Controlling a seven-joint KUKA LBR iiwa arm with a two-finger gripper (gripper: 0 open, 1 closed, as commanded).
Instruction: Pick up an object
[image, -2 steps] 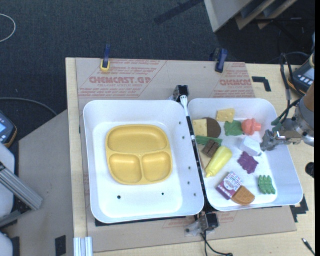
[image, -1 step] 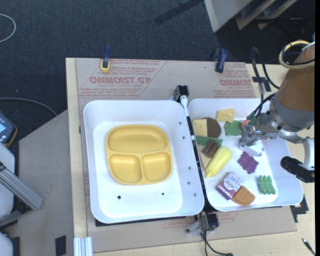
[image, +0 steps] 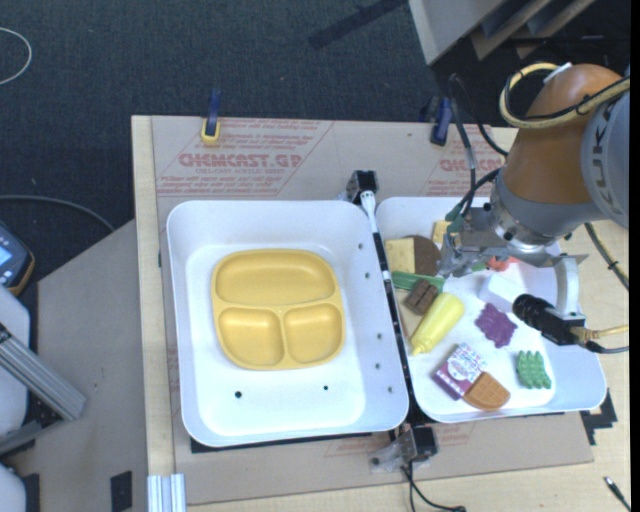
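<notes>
My gripper hangs low over the back left part of the right bin, under the grey and orange arm. Just below and left of it lie a brown block, a green stick and a tan wedge. A yellow corn-like piece lies slanted in the bin's middle. Further right sit a purple grape bunch and a green bumpy piece. At the front lie a purple and white packet and an orange slice. A small red piece peeks out beside the wrist.
The left bin holds a yellow divided plate. A black fitting on the arm juts over the right bin. Black clips sit where the bins meet, and cables run along the right edge of the bench.
</notes>
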